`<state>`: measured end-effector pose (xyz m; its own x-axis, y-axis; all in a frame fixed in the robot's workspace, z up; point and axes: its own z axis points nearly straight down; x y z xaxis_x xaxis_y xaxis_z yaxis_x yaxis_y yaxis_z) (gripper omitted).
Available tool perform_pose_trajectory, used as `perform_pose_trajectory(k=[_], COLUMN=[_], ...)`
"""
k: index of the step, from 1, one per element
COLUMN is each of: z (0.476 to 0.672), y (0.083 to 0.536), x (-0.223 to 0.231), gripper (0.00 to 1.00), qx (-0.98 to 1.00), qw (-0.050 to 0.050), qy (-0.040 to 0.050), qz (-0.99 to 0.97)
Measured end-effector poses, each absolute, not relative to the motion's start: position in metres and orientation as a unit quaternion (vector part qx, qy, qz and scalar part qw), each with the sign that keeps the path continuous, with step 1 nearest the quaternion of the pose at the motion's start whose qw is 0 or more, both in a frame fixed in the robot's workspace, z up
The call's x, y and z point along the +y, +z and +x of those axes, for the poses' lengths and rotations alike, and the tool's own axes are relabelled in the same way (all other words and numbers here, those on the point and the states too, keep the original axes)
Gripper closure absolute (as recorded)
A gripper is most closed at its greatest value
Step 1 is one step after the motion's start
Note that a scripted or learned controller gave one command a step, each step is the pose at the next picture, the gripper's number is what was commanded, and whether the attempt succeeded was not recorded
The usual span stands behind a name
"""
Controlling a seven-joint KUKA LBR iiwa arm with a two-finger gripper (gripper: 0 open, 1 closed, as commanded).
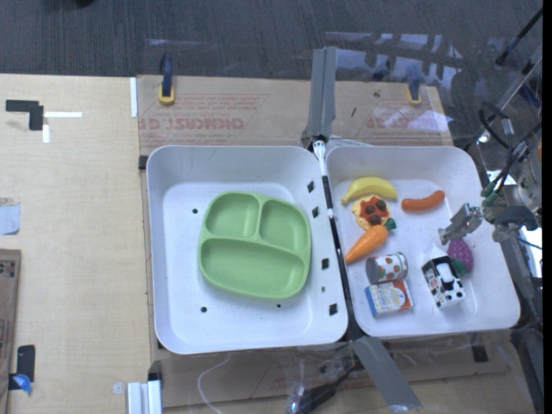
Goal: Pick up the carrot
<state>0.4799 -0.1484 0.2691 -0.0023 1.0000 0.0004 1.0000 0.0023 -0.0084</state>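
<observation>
Two shallow white bins sit side by side on the table [69, 231]. The left bin [172, 257] holds a green divided plate [255, 245] with three compartments. The right bin [496, 304] holds the small items: the carrot [366, 242] lies near the bin's left wall, tilted, its green top toward the upper right and its tip toward the lower left. Just above it is a small slice of pizza [373, 210], with a banana [370, 187] above that and a red sausage [423, 201] to their right. Below the carrot stand a can [386, 267] and a small carton [389, 297]; further right are a black-and-white cow-patterned carton [443, 283] and a purple fruit [461, 253]. The claw [460, 223] hangs at the right side of this bin, just above the purple fruit and well apart from the carrot; whether its parts stand apart or together cannot be told, and nothing is seen between them.
</observation>
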Motion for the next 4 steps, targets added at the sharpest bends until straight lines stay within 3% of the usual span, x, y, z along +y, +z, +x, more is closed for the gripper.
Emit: perform_pose_trajectory(k=[1,2,3,4], z=[0.479,0.511,0.602,0.576], y=[0.282,0.13,0.1,0.169], x=[-0.189,-0.157,-0.111,-0.122], gripper=[0.0,0.0,0.0,0.0], qx=[-0.665,-0.726,-0.682,-0.719], qw=[0.002,0.0,-0.004,0.0], qy=[0.0027,0.0001,0.0005,0.0008], qz=[-0.746,-0.688,-0.731,-0.696])
